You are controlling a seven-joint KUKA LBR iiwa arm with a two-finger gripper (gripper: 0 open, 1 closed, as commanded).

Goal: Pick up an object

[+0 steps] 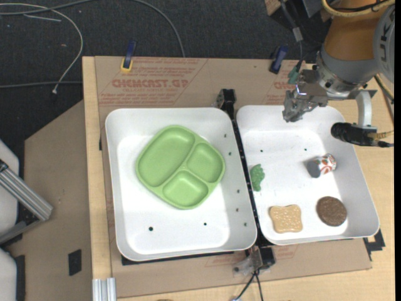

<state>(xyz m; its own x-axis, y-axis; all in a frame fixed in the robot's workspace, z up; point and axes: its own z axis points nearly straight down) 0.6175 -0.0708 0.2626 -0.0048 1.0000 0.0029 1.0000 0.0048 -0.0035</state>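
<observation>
With my tool (294,113) hovering and its state hard to tell, I judge the small can (321,165) light, stiff, likely slippery, best pinched across its sides

Green divided plate (180,166) filling left bin's (125,231) middle, margins free, right bin (282,137) mostly bare

I work in a robotics lab, not a home; my bench is a sheet of printed brown cardboard (188,77) held down by small blue clamps (129,54), laid over dark carpet (56,36) where thin grey cables (69,24) trail loose; two shallow white plastic bins (125,231) sit side by side, joined by black brackets (226,98); an aluminium rail (22,196) crosses the left edge.
</observation>
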